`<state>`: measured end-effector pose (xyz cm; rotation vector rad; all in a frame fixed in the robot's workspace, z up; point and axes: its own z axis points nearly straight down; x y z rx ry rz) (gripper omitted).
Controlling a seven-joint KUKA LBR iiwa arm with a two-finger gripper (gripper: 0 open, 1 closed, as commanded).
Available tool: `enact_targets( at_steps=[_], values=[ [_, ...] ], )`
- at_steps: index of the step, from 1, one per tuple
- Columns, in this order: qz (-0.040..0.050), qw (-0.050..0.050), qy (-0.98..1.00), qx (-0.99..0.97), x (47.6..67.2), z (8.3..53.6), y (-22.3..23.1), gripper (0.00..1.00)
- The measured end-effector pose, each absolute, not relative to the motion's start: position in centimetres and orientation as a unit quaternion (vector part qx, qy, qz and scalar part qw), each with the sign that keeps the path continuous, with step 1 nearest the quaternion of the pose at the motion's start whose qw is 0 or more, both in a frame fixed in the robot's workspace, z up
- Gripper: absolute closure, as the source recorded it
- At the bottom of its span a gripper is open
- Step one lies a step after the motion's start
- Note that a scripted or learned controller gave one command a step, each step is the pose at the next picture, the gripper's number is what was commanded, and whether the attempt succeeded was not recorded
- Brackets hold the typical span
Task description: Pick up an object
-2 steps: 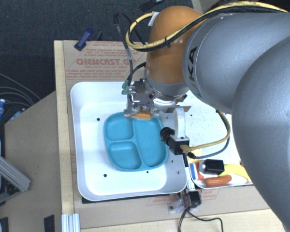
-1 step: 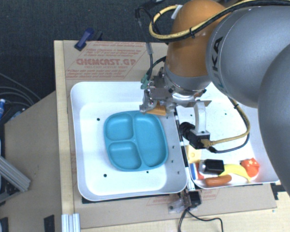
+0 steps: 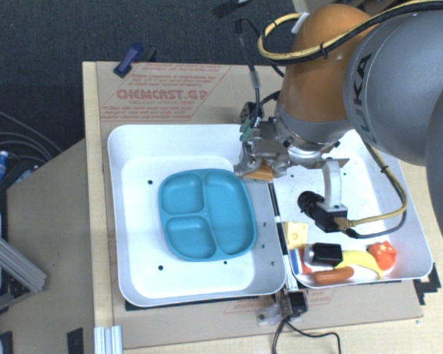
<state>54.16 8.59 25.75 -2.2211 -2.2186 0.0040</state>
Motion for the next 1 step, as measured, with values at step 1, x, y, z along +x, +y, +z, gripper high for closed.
enact_targets(
  at_steps=[1],
  values=[
    [0.0013, 0.001, -0.707, -0.707, 50.80, 26.92, 6.88, 1.00]
  ],
)
